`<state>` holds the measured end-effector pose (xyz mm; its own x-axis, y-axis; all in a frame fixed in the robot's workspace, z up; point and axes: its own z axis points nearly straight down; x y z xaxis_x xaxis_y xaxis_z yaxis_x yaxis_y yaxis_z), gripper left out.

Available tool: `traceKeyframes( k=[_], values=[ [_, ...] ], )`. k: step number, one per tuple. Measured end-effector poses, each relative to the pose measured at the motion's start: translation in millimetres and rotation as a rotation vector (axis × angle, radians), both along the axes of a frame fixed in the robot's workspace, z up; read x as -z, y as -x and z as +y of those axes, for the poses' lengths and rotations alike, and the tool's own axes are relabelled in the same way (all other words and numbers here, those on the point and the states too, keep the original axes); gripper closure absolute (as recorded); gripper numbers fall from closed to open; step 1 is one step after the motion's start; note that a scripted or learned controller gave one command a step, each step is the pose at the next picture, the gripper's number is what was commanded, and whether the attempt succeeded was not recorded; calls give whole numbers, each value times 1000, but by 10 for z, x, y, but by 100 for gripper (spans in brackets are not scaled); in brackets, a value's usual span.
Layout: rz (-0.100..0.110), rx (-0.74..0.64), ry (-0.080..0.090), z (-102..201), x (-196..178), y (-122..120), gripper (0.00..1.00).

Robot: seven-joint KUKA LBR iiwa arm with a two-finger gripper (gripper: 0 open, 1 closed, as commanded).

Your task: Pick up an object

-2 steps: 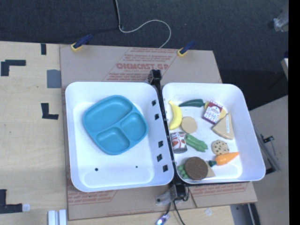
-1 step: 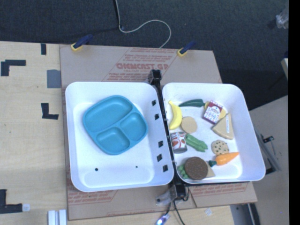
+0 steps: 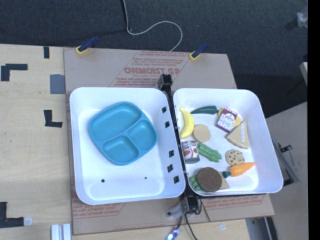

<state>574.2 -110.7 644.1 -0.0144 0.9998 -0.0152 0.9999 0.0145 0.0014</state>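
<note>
The right bin [image 3: 262, 115] holds several toy foods: a yellow banana [image 3: 187, 122], a dark green pepper [image 3: 204, 110], a red carton [image 3: 226, 119], a tan sandwich wedge [image 3: 240, 135], a round tan cracker [image 3: 202, 133], a small can [image 3: 190, 151], a green pea pod [image 3: 210, 152], a cookie [image 3: 234, 157], an orange carrot [image 3: 241, 168] and a burger [image 3: 208, 179]. The left bin [image 3: 85, 179] holds a blue divided plate [image 3: 123, 132].
Both bins rest on a cardboard sheet [image 3: 145, 69] held by yellow and blue clamps [image 3: 86, 45] at its far corners. A thin cable [image 3: 150, 26] loops over the dark floor behind. Black clips [image 3: 171, 154] join the bins along the middle wall.
</note>
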Motion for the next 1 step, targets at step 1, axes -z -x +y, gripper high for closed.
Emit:
traceKeyframes(
  k=[1],
  values=[
    [-1,-1,1,6,-101,-4,100]
  ],
)
